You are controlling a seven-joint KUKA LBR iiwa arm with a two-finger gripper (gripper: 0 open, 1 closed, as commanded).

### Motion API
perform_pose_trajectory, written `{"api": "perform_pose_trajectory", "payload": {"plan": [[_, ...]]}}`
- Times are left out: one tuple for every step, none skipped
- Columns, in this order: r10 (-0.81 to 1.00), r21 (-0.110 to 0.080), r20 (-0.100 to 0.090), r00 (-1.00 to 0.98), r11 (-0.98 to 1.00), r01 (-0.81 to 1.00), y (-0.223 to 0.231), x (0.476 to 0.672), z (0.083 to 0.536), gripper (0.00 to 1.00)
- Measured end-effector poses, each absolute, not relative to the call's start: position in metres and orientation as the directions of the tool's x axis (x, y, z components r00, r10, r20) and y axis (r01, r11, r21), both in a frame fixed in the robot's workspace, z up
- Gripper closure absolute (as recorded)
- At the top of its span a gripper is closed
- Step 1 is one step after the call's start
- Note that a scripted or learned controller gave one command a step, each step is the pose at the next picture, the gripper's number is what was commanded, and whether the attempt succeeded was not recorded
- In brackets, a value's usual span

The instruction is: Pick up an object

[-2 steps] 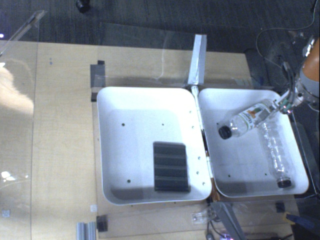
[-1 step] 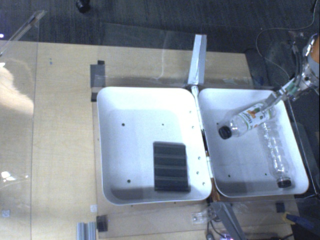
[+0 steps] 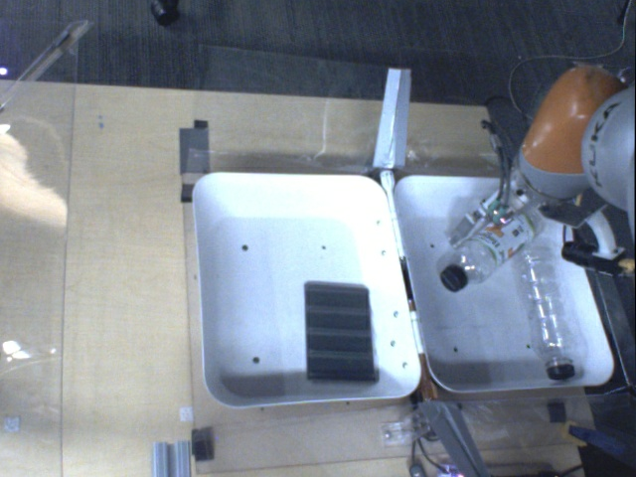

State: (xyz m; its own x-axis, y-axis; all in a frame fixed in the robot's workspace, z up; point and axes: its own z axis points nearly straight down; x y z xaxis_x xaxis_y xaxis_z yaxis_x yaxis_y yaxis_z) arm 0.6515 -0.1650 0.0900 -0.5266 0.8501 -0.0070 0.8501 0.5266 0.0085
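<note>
Fingers (image 3: 475,225) clamped on the labelled end of a clear bottle (image 3: 485,254), gripper (image 3: 494,217) over the right bin (image 3: 437,361); bottle tilted, black cap pointing down-left toward the bin floor. Step in hand looks like the lift after the grasp. Next move calls for a straight, steady rise, since the hold sits far from the cap end. Second bottle (image 3: 545,311) lies alongside, ridged black block (image 3: 340,331) in left bin (image 3: 258,217). Label print too small to read
</note>
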Motion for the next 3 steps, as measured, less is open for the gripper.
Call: {"api": "perform_pose_trajectory", "payload": {"plan": [[0.849, 0.016, -0.012, -0.528, 0.528, 0.849, -0.164, 0.654, 0.103, 1.00], [0.849, 0.016, -0.012, -0.528, 0.528, 0.849, -0.164, 0.654, 0.103, 0.00], [0.793, 0.012, -0.006, -0.609, 0.609, 0.793, -0.126, 0.601, 0.089, 0.00]]}}
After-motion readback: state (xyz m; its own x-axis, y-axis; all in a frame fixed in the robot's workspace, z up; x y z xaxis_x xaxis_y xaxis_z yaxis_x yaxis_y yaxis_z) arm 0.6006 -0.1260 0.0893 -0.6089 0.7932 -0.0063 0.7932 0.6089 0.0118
